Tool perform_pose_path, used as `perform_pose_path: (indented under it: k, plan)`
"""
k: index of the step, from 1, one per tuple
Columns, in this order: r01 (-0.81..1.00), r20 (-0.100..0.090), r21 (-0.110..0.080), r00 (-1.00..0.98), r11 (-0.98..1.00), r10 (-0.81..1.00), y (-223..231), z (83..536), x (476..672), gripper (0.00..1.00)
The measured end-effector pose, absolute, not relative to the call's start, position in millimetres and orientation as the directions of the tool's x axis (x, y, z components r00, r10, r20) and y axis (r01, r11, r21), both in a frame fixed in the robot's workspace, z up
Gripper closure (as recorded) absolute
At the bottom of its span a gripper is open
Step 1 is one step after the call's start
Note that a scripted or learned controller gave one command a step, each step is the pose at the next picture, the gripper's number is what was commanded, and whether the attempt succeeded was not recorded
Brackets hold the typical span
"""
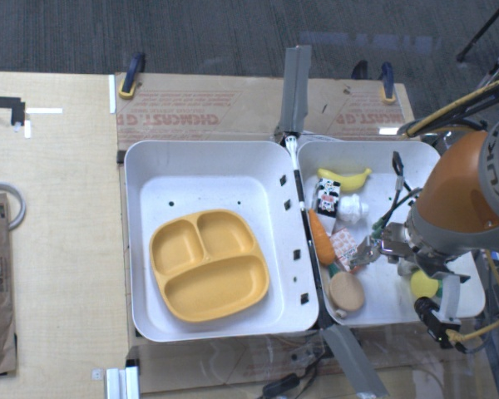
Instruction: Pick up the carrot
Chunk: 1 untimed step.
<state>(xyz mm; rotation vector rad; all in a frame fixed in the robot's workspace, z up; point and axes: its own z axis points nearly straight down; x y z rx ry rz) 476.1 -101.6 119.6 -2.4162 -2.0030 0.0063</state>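
Over in the right bin (pixel 416 150), along its left wall, I've got the carrot (pixel 320 236) lying lengthwise, orange, its near end touching a red-and-white packet (pixel 344 246). Just nearer sits a tan egg-shaped thing (pixel 346 293); farther back are a small black-and-white carton (pixel 328 196) and a banana (pixel 346 179). My end effector (pixel 368 251) is low in the bin, just right of the carrot and over the packet; from this angle I can't tell how wide it stands, and nothing shows in its hold. So I judge I'm on the approach, carrot not yet grasped. Next move calls for shifting left onto the carrot's middle, lining up across its narrow width, and descending clear of the packet and the bin wall. Left bin (pixel 141 223) carries the yellow divided plate (pixel 209 263), well apart.
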Motion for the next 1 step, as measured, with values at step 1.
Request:
perform_pose_path:
  k: [1]
  plan:
    - [0.973,-0.002,-0.004,0.23,-0.23,0.973,-12.6,190.5,486.1,0.0]
